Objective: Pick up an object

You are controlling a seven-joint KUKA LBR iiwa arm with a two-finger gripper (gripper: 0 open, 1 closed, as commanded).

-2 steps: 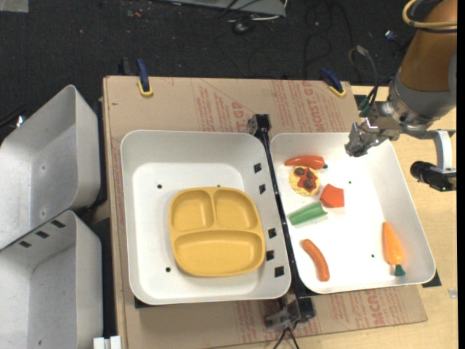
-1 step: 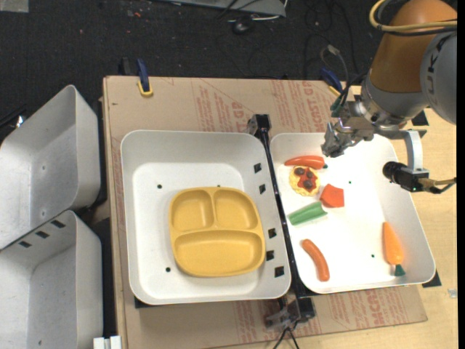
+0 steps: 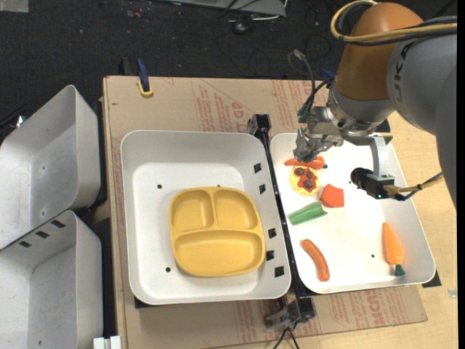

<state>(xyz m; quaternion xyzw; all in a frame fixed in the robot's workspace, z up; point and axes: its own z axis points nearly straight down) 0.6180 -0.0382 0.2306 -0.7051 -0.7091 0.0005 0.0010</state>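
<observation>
My gripper hangs over the far left part of the right bin, just above a small pizza slice with dark and red toppings. A red piece shows at the fingertips, but whether it is held I cannot tell. Close by lie an orange-red wedge, a green pepper strip, a sausage and a carrot.
The left bin holds a yellow divided plate. A black divider runs between the bins. White bins are stacked at the far left off the bench. A black cable fitting hangs over the right bin.
</observation>
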